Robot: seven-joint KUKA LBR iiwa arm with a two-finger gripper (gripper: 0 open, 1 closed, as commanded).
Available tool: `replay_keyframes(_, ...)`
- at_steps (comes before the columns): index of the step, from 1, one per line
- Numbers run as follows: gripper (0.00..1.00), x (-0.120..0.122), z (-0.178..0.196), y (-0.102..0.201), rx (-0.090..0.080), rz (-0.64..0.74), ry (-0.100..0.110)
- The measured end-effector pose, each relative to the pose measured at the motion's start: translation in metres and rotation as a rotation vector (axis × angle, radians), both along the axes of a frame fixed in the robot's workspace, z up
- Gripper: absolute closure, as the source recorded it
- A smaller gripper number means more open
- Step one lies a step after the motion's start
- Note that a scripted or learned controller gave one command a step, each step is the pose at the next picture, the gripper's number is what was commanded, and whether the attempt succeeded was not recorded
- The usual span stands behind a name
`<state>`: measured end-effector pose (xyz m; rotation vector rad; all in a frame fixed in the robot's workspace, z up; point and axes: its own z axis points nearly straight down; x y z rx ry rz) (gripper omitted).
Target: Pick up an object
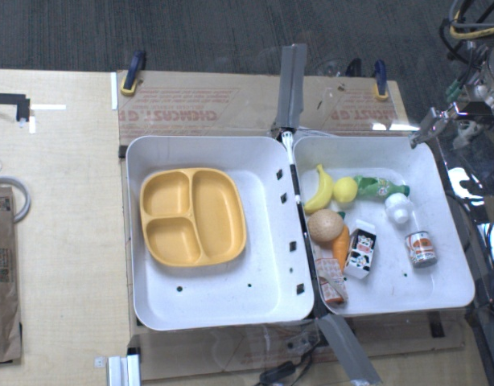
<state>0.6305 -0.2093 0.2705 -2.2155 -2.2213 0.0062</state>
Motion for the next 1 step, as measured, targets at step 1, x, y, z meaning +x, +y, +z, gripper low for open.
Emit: replay_keyframes(1, 0.0, -0.0493, 0.0445, 0.0036, -0.001, 0.091, 0.0)
